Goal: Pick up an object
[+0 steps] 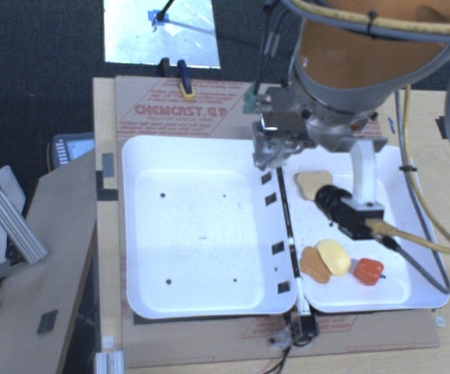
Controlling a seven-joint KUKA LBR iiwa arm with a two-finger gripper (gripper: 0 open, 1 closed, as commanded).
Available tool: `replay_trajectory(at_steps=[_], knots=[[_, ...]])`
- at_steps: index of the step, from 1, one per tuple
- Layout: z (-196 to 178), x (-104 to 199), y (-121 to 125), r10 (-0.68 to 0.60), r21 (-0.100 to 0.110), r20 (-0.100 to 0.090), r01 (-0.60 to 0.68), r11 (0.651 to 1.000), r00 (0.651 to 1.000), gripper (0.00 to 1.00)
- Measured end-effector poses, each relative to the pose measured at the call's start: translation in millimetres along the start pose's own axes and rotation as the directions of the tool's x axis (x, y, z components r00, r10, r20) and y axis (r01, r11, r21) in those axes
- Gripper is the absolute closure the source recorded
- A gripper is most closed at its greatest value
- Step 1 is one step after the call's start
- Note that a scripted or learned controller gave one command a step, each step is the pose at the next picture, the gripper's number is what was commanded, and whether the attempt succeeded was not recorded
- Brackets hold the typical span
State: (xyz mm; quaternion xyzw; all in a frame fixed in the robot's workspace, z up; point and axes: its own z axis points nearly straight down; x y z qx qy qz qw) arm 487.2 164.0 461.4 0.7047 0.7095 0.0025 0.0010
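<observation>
Four small objects lie in the right bin [412, 291]: a tan piece [311, 182], an orange piece [314, 264], a yellow piece [334, 256] and a red piece [368, 270]. Upper right of frame, the arm [373, 45] points downward, wrist above the bins' divider. Its tool [270, 156], apparently near the tan piece, is too obscured to tell its opening.

Claw [269, 156] above right bin's [412, 287] far-left corner (tan [311, 182], orange [314, 264], yellow [334, 256], red [368, 270] items inside)

A single fixed camera looked down at a slant from above the desk [69, 232], fairly near, framing both white bins [194, 240]; the arm [373, 45] entered from the right.
</observation>
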Motion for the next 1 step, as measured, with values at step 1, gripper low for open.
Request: replay_trajectory(at_steps=[1], knots=[[-11.2,0.4,0.5,-0.004,-0.002,-0.001,0.004,1.0,1.0,1.0]])
